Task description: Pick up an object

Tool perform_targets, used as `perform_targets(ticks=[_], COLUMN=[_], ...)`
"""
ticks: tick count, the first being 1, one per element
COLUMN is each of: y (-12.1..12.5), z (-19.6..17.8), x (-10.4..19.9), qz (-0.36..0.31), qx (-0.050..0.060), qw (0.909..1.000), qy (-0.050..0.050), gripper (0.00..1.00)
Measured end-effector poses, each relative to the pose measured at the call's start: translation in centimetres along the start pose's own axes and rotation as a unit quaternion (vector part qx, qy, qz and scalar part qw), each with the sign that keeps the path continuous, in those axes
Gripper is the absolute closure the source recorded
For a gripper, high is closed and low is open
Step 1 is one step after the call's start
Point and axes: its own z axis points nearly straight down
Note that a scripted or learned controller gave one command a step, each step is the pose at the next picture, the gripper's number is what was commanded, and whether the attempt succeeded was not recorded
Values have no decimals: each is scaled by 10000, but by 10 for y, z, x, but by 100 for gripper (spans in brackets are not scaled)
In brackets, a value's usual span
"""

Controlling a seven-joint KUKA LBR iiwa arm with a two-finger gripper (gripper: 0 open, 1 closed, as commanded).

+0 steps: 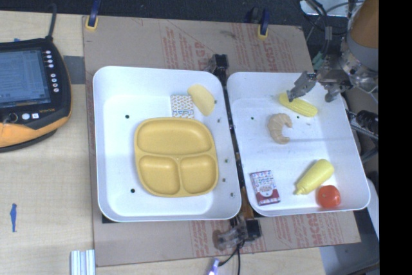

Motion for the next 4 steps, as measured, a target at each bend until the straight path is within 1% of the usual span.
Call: perform_targets(ticks=[1, 2, 3, 4], y=[11, 5, 5, 16], z=[93, 151, 140, 49], x=[6, 6, 4, 79], qz=[-9, -4, -15, -1], qx=[12, 6, 15, -15], qw=[10000, 10000, 10000, 10000], qy=[-4, -4, -10, 8], gripper=[0, 0, 100, 100])
